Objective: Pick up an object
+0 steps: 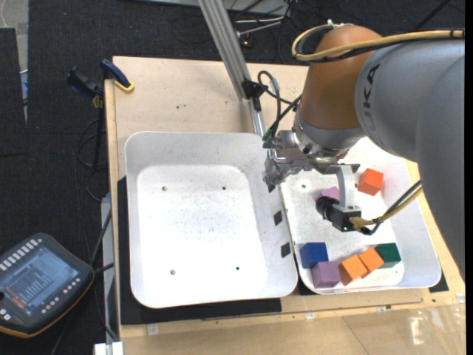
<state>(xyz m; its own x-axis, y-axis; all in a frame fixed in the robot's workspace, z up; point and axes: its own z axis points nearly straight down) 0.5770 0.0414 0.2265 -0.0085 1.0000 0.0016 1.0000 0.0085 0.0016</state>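
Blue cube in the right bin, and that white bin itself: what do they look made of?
Blue cube: probably foam or painted wood, matte; flat colour, no glare. Shallow white bin: likely moulded plastic, smooth; rounded corners and rolled rim.

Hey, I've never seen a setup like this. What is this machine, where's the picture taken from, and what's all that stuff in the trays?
This is a robot arm, grey with an orange band, reaching in from the right. One fixed camera looks down at a slant on a bench with two shallow white bins. The gripper hangs where the left bin meets the right bin. The right bin holds an orange block, a pink block, a blue block, a purple block, a second orange block and a green block. I cannot see the gripper holding anything.
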